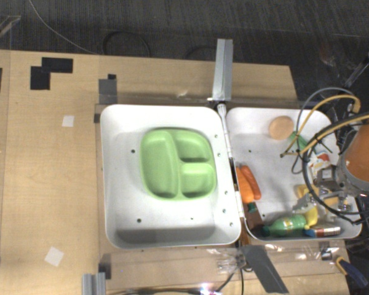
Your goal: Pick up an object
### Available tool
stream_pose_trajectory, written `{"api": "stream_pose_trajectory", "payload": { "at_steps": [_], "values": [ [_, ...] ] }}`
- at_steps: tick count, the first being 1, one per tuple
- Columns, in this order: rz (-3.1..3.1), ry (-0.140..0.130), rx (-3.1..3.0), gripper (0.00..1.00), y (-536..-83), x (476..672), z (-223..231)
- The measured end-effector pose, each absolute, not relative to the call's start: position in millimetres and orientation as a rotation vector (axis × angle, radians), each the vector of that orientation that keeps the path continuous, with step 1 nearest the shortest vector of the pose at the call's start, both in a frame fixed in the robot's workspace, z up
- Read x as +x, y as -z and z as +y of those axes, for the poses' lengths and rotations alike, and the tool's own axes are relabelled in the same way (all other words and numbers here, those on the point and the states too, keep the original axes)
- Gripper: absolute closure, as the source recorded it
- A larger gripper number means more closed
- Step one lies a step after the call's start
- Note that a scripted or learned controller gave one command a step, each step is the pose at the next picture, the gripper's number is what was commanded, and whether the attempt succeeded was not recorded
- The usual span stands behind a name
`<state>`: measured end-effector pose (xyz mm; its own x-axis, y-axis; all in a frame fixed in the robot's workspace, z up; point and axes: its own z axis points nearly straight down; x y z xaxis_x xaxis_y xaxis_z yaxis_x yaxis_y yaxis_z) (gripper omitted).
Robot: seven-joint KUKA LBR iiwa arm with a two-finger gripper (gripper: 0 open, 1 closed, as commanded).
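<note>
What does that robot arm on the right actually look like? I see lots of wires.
The arm enters at the right edge, over the right bin. What shows is a rounded orange band, with grey and metal parts beside it. Loose cables loop around it: black ones and a yellow one, plus a bit of green. The gripper is too tangled in them to make out.

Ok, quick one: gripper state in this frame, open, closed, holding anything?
Gripper: cannot be told. It sits low over the right bin, tangled in cables, near the green bottle; nothing visibly between its fingers.
</note>
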<state>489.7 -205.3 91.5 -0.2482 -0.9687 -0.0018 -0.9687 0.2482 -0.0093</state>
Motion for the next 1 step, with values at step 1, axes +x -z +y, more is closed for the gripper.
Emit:
{"api": "stream_pose_trajectory", "payload": {
  "at_steps": [1],
  "values": [
    [2.459, 0.018, -1.925, 1.00, -104.5, 495.0, -201.4]
  ]
}}
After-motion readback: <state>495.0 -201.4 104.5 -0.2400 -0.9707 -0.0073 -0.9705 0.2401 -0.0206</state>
